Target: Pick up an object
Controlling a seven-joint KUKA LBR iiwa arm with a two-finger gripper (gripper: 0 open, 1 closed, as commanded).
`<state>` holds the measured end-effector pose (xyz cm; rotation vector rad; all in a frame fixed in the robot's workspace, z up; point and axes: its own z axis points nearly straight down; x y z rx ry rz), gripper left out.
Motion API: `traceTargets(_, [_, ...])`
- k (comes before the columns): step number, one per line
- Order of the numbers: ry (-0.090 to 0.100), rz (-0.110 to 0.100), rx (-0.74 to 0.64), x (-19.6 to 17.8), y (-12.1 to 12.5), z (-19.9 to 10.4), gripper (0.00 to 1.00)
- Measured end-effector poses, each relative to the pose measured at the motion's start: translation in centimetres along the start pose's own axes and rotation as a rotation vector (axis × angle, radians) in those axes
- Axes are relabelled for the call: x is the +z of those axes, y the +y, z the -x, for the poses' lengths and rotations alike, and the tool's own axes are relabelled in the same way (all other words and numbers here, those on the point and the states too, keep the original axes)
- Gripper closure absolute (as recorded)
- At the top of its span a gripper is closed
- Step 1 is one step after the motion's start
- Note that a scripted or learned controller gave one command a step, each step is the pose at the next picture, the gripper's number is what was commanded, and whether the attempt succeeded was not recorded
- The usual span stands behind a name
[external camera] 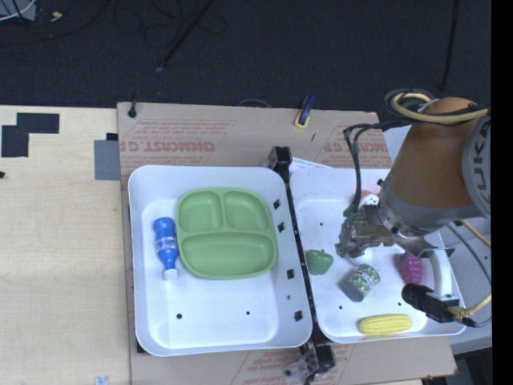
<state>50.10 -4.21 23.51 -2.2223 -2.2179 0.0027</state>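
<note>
Jaws [355,241] low in right bin [337,207], grip state can't tell, blurry. Green pepper [319,261], grey can [361,281], pink toy [411,268], corn [385,323] close around. Left bin [204,331]: green plate [225,233], blue bottle [165,247].

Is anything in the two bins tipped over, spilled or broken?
Nothing spilled or broken. The blue bottle lies on its side beside the green plate in the left bin, and the can in the right bin lies tilted.
</note>
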Motion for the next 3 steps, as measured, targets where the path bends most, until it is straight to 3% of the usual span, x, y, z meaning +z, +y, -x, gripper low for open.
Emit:
traceTargets(1, [0.001, -0.003, -0.003, 0.8, -1.0, -1.4, 1.0])
traceTargets(2, [0.0, 0.0, -0.002, 0.6, 0.5, -0.8, 1.0])
traceTargets(3, [0.001, -0.001, -0.001, 0.0, -0.1, -0.9, 1.0])
